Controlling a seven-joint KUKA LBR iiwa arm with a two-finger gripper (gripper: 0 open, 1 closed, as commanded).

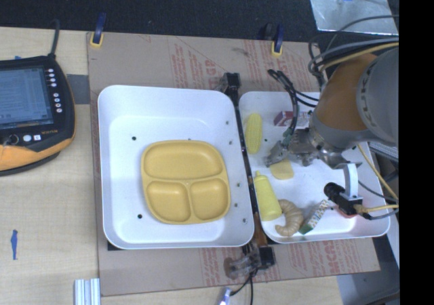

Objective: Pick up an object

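Jaws (pixel 281 153) low in the right bin (pixel 380 226); whether open or closed I cannot tell.
Settle squarely over the yellow block (pixel 283 171) just below them, clear of the corn cob (pixel 253 132) alongside.

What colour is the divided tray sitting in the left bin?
Pale yellow: the three-compartment tray shows plainly in the overhead camera view, against the white left bin.

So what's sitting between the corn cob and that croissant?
In the camera view, a yellow plastic bottle lies between the yellow corn cob and the tan croissant, beside the bin's left wall.
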